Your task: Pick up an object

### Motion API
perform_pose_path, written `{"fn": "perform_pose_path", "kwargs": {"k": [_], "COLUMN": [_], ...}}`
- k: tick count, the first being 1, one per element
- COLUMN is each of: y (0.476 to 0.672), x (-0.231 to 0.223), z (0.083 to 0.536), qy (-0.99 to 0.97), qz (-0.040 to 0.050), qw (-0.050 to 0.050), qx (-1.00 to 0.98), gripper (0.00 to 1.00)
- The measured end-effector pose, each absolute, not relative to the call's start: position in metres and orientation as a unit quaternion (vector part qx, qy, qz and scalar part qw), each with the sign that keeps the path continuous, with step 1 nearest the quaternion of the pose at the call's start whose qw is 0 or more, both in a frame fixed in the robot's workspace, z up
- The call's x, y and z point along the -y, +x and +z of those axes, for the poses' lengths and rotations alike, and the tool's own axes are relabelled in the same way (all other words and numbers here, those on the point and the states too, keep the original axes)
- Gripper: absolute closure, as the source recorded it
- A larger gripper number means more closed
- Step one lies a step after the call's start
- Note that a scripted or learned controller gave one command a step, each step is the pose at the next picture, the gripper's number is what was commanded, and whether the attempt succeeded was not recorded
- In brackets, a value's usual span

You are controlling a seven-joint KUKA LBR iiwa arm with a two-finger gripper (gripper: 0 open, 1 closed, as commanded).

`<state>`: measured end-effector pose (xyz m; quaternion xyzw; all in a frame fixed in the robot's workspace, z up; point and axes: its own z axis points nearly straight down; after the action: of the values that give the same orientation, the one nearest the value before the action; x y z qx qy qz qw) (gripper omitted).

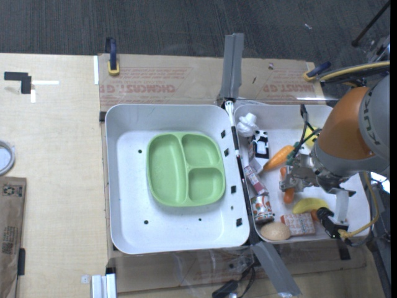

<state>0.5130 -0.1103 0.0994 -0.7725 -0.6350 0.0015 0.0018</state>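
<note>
Left of my reach: a green divided plate [186, 168] lies in the left bin [118, 185]. On the tabletop [49, 123] rest a tape roll [5, 159], a brown bag [11, 228] and a clamp [111, 56].

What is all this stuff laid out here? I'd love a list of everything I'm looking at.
Bins: two, white, side by side on the bench.
Divided plate: one, light green, middle of the left bin.
Carrot: one, orange, right bin, near the arm.
Banana: one, yellow, right bin, lower part.
Can: one, red and silver, right bin's left edge.
Round bread-like item: one, beige, right bin's bottom corner.
Clamps: two, blue and yellow, on the cardboard behind the bins.
Tape roll: one, pale, far left edge.
Arm: one, grey with orange band, over the right bin.
Gripper: one, low among the right bin's items.
</note>
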Motion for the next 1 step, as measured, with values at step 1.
{"fn": "perform_pose_path", "kwargs": {"k": [1], "y": [0.513], "x": [0.1103], "z": [0.0994], "qy": [-0.772], "qz": [0.0016], "qw": [0.002], "qx": [0.635], "gripper": [0.0]}}
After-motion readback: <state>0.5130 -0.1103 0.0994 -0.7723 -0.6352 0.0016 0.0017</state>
